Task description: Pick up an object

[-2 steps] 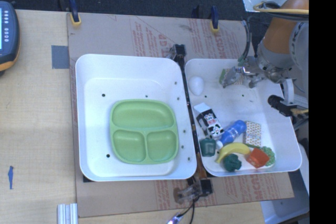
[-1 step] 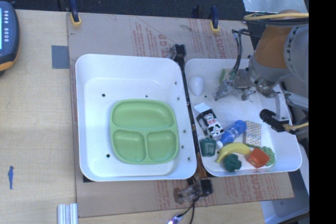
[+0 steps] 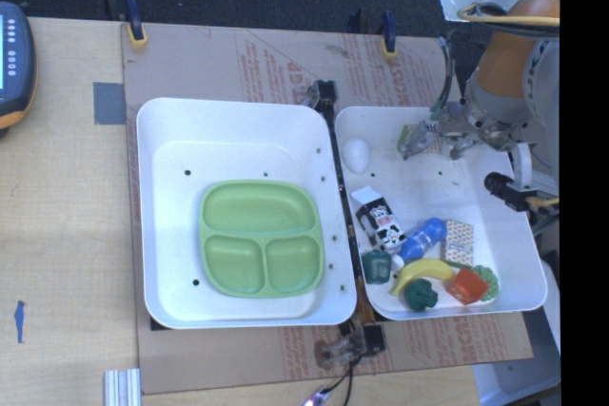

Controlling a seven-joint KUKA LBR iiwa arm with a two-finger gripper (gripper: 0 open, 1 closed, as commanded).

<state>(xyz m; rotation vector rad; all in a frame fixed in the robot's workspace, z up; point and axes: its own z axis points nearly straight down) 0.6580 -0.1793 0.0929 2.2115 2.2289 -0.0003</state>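
Left bin (image 3: 152,204) holds green divided tray (image 3: 261,238). Right bin (image 3: 519,285) holds white egg (image 3: 356,153), cow-print carton (image 3: 377,218), blue bottle (image 3: 421,240), banana (image 3: 423,272), other small toys. Gripper (image 3: 433,138) at right bin's far edge; finger state unclear, blurred.

Left bin (image 3: 152,204): holds a green divided tray (image 3: 260,239), lying flat.
Right bin (image 3: 495,204): things gathered at its near side.
Things there: a banana (image 3: 423,272), a blue bottle (image 3: 420,240), a small cow-patterned carton (image 3: 377,219), a red and green toy (image 3: 473,285).
White egg-shaped thing (image 3: 355,154): near the far-left corner of the right bin.
End effector (image 3: 433,136): over the far part of the right bin, well apart from the heap.
Table (image 3: 57,223): light wood.
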